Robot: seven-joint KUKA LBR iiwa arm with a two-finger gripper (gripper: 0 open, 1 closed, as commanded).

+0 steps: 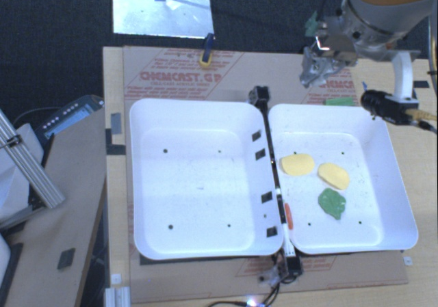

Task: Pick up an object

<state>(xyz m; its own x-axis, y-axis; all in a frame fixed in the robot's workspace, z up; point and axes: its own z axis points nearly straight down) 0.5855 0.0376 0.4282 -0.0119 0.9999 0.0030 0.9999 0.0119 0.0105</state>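
Nearest me in the right bin (393,162) I see a green piece (332,203) lying flat; just beyond it sit two yellow pieces, one (334,176) close above the green, the other (298,164) toward the divider, slightly apart; the left bin (147,121) lies alongside, the rims meeting at the middle; farther back, the end effector (316,73) hangs over the bench (274,70) past the right bin's far rim, gripping nothing I can see; I cannot tell its spread.

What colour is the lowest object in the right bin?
Green, seen in the camera view.
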